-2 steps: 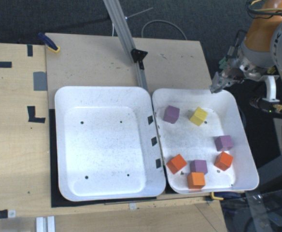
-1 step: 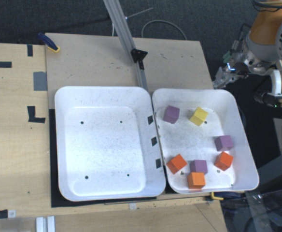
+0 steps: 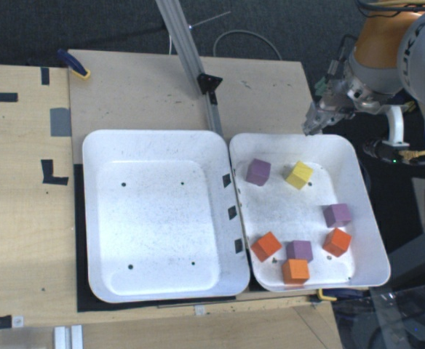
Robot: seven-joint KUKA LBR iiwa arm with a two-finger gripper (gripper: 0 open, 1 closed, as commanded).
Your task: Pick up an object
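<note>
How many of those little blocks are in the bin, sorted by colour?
Purple blocks: 3
Orange blocks: 3
Yellow block: 1
Total: 7, all in the right-hand bin.

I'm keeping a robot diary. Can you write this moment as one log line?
gripper: above right bin's far rim, holding nothing seen | blocks: seven in right bin | nearest: yellow block

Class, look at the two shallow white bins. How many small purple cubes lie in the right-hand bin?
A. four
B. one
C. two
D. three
D: the right-hand white bin holds three small purple cubes, one near its far left, one by its right wall and one near the front among the orange cubes.
</note>
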